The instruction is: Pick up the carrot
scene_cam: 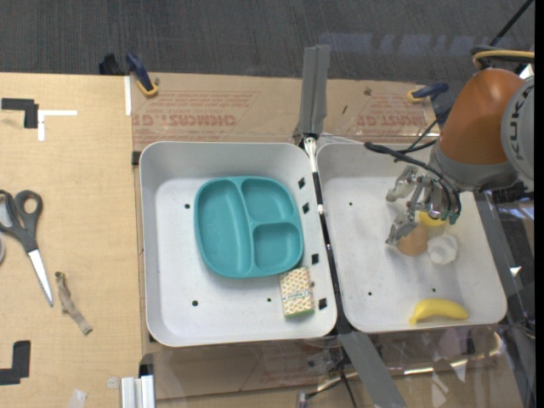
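- Carrot (413, 242): right bin, under the gripper (415, 219); likely light, stiff, smooth. Take it across its middle.
- Gripper: open or closed, you cannot tell.

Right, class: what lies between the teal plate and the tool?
In the camera view, the adjoining walls of the two bins, then bare floor of the right bin, lie between the teal plate and the tool.

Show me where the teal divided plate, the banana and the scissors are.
Teal divided plate (223, 223): camera view, left bin, on its large compartment.
Banana (439, 312): camera view, right bin near the front, on the middle of the fruit.
Scissors (31, 243): camera view, on the bench left of the bins, near the pivot.
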You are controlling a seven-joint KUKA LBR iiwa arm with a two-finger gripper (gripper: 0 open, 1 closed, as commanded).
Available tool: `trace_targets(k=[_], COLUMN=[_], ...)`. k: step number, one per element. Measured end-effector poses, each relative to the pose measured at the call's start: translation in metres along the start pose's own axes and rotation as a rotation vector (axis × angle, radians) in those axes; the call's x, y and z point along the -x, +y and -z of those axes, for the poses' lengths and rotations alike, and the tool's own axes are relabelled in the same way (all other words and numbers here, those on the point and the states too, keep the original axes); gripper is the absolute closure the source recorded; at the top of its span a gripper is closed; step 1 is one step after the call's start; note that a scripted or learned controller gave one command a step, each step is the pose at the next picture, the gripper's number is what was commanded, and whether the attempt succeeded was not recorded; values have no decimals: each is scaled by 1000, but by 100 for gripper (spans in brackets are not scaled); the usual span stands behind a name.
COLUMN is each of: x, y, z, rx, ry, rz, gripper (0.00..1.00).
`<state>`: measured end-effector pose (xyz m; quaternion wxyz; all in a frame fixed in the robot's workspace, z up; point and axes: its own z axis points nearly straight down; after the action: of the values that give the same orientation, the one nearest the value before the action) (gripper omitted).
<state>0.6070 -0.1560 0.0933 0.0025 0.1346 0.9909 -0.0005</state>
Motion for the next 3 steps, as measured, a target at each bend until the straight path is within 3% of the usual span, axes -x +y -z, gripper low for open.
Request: trace_targets(k=[1,2,3], x=[-33,-51,-73], y=[-22,25,-79], z=[47,0,0], rx=[0,1,0], ry=[-1,1,0], rz=[-245,-343,-569], gripper=[0,0,0])
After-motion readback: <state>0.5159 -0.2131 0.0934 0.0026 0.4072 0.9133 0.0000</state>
